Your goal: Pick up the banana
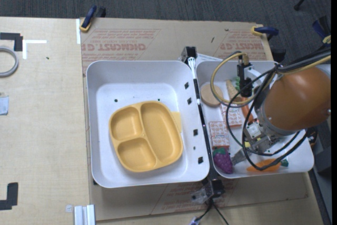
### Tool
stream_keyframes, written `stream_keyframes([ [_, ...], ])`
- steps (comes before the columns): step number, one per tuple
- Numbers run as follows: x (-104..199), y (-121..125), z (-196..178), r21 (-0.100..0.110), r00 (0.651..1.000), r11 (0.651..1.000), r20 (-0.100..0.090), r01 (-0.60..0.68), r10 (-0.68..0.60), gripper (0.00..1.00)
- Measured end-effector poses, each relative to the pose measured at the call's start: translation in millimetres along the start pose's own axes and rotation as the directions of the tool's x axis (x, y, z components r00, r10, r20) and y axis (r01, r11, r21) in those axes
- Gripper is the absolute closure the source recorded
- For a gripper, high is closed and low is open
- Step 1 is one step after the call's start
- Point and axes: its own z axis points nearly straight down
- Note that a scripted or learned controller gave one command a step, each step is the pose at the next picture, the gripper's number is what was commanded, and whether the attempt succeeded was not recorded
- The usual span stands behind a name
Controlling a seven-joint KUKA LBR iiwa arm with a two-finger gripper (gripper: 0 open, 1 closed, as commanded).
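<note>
Arm (297,100) reaches in over the right bin (301,165), its orange band covering most of that bin's middle and far-right part. Gripper (251,149) sits low under the wrist, near the bin's near edge, tangled in view with black and yellow cable (217,74). How wide it stands, and whether it has hold of anything, cannot be told from here. Banana: cannot tell where it lies. Best guess is in the right bin, under the arm's bulk. Seen in that bin are purple grapes (223,159) at the near-left corner, an orange carrot (266,166) along the near edge just beside the gripper, a printed card (217,133) against the left wall, and a round tan disc (210,95) toward the far-left corner. The left bin (95,113) carries a yellow divided plate (146,136) at its middle, nothing resting in its compartments. Step in hand, as I judge it, is the descent or the close at a pick point in the right bin, with the lift not yet made. The next move calls for a clean close on the fruit alone, clear of carrot and grapes, then a straight rise. Risk is closing on a neighbour or coming up with nothing.
</note>
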Motion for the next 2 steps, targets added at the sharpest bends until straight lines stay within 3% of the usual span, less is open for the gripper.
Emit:
stream_keyframes([
  [2,-2.7,-1.0,-0.3,-0.001,1.000,1.000,-0.003,0.006,-0.006,0.00],
])
